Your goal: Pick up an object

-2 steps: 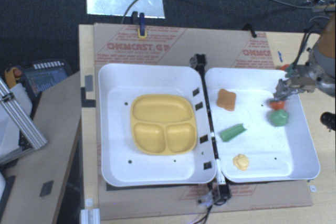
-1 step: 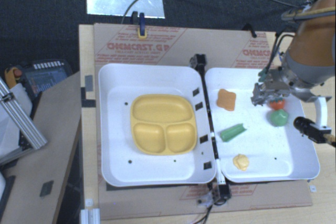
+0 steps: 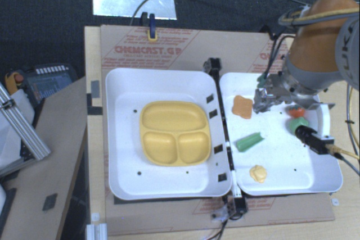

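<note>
The right bin (image 3: 323,180) holds an orange flat piece (image 3: 242,107) near its left wall, a green block (image 3: 248,141) in the middle, a small yellow lump (image 3: 258,173) toward the front, and a red and green piece (image 3: 297,116) at the right. My gripper (image 3: 262,100) hangs low over the bin's back part, just right of the orange piece. Nothing shows between the fingers.
The left bin (image 3: 121,98) holds a yellow three-compartment plate (image 3: 174,132). A black divider with clips (image 3: 219,121) runs between the bins. A black cable fitting (image 3: 315,140) lies over the right bin's right side. A keypad device (image 3: 48,84) sits at far left.
</note>
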Available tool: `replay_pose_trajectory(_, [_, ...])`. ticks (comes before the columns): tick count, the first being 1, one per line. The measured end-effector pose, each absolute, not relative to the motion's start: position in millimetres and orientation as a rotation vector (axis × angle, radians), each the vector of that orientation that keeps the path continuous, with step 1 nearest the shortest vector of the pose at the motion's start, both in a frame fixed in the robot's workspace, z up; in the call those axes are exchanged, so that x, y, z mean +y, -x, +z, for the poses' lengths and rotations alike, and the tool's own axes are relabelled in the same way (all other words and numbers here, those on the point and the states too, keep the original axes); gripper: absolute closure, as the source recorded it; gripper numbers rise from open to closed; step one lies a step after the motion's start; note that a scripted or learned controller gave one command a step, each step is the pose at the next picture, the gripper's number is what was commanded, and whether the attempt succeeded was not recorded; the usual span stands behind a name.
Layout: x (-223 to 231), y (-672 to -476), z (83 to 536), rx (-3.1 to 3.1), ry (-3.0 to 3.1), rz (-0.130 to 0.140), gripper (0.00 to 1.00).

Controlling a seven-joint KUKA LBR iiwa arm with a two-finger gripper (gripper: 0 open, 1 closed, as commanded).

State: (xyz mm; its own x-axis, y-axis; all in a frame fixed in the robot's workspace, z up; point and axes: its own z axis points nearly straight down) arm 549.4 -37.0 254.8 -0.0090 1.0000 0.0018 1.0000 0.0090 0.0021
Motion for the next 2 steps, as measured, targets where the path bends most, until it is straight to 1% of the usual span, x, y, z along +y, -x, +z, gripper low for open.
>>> replay_pose_trajectory(1, [23.2, -542.7, 240.7, 2.234, -2.211, 0.004, 1.0])
replay_pose_trajectory(2, [70.0, -547.3, 240.7, 2.232, -2.211, 0.005, 1.0])
